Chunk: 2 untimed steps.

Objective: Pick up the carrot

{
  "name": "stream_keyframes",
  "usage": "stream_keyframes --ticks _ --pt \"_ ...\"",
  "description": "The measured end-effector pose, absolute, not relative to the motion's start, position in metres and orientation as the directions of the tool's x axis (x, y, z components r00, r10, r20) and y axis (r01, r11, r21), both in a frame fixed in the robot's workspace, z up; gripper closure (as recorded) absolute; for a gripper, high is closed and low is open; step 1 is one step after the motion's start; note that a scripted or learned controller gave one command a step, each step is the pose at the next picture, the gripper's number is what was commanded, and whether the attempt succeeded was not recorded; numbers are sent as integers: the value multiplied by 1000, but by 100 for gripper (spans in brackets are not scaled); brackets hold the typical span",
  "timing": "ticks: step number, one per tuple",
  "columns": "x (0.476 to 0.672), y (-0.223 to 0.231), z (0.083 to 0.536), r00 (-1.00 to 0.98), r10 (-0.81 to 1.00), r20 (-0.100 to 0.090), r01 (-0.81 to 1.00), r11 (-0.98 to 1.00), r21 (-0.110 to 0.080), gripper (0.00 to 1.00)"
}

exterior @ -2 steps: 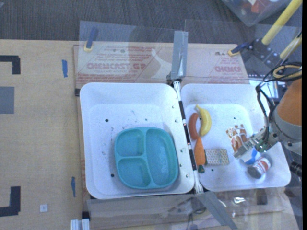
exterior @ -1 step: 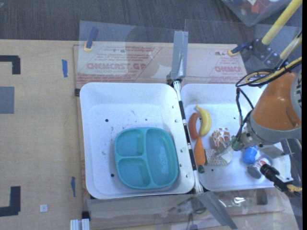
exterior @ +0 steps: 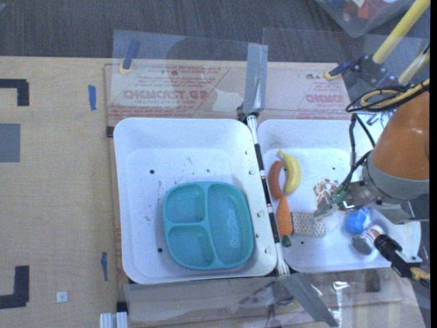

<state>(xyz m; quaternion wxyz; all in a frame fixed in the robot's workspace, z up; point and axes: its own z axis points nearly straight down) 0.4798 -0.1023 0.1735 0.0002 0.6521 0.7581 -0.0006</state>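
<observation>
1. Camera view, taken from the bench down: holds the right bin, used below as the marker for every place.
2. Left bin: pressed against the right bin's left wall, with a teal divided plate inside.
3. Arm: reaching over the right bin's right rim, orange band above that rim.
4. Banana: in the right bin's far-left part, curved, next to a reddish sausage-shaped piece closer to the left wall.
5. Carrot: on the right bin's floor, close along its left wall, in the near half. Long axis parallel to that wall, green end toward the bin's near edge, orange end toward the banana.
6. Speckled pad: flat on the right bin's floor, just beside the carrot on its inner side.
7. Claw: low over the middle of the right bin. Cannot tell how wide it stands; nothing seen gripped.
8. Blue lump and small can: in the right bin's near-right part, under the wrist.
9. Key relation, as a judgement: carrot toward the bin's left wall from the claw and slightly nearer the near edge, with the pad between. Likely needs a sideways shift toward that wall, then a closing across the carrot's width, with little room on the wall side.
</observation>
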Motion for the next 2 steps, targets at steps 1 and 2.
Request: stream_keyframes --ticks 1,2 --pt "480 -150 176 -159 987 -2 987 159 1 100" --pt "479 -102 164 217 976 0 976 -217 -5 100"
